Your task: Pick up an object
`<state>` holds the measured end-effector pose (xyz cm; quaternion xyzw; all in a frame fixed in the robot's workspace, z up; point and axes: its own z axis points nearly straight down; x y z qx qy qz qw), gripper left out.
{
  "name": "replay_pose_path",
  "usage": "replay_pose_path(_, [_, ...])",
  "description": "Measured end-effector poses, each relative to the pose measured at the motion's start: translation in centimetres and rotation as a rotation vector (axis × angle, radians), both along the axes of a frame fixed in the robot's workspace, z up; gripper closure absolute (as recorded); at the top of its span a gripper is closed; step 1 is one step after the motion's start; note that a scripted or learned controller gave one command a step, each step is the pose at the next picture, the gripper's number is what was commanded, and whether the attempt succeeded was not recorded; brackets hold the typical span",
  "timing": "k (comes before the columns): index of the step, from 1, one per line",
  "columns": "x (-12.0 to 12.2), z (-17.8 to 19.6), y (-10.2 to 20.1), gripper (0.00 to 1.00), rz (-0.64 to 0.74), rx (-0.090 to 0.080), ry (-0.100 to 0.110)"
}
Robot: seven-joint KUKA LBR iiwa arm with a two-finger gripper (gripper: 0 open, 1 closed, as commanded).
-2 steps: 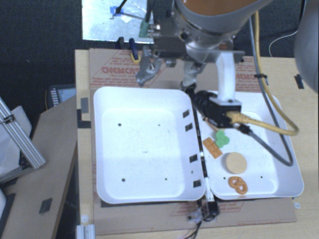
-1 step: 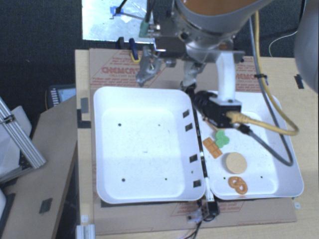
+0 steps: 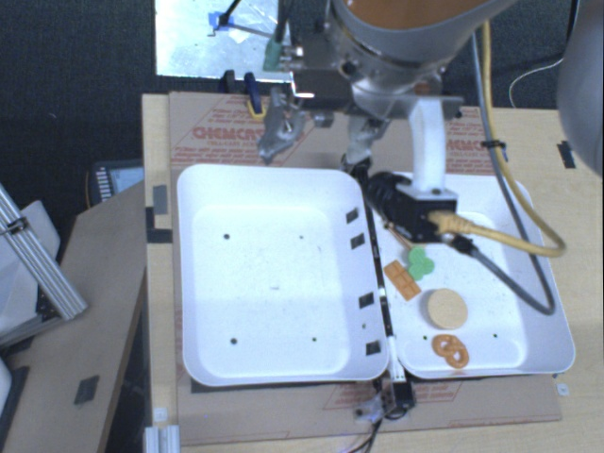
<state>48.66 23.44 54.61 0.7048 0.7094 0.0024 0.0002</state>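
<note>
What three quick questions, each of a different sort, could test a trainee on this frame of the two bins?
1. True or false: the green piece lies in the left bin.
2. Multiple choice: which item lies nearest the front edge of the right bin? A) the round tan disc B) the pretzel-shaped piece C) the orange waffle-like piece
3. Fill in: the orange waffle-like piece lies just beside the ____ between the two bins.

Key
1. False; it lies in the right bin, next to the orange waffle-like piece.
2. B
3. divider
</note>
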Motion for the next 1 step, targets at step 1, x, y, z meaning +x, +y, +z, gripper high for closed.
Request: replay_pose_path(1, [0.00, 0.00, 0.00, 0.00, 0.000, 0.000, 0.000])
